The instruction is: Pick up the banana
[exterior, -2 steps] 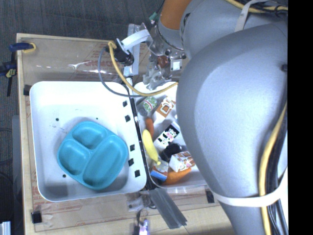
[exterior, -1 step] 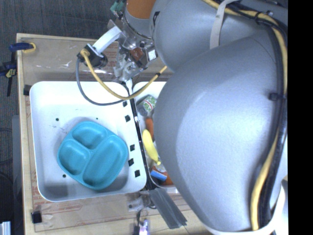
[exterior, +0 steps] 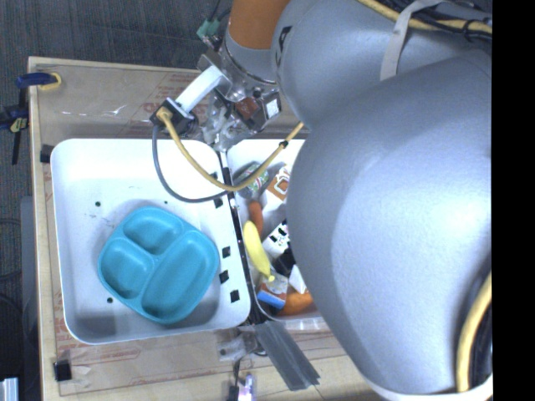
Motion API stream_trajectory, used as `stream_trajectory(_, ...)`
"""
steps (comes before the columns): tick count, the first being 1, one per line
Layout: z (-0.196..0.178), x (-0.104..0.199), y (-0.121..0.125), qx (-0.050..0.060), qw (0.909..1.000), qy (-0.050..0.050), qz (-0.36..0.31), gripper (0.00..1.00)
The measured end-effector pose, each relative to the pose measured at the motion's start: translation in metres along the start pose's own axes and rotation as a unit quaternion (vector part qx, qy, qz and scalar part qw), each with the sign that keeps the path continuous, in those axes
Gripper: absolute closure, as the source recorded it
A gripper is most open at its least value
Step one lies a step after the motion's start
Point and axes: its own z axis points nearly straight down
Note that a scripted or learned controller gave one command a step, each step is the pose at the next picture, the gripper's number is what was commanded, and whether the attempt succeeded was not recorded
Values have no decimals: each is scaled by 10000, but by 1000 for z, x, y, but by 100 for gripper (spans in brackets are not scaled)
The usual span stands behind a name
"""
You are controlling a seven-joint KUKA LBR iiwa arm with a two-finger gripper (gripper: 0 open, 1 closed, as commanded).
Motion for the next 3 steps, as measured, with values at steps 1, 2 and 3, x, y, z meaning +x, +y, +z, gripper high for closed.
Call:
stream_trajectory(1,-17,-91,93,-16,9850,28,1727,100)
stream_trajectory(2,8,-137,202,9,9895,13,1446,100)
stream_trajectory(3,56,-161,223,14,9915,13,1299,100)
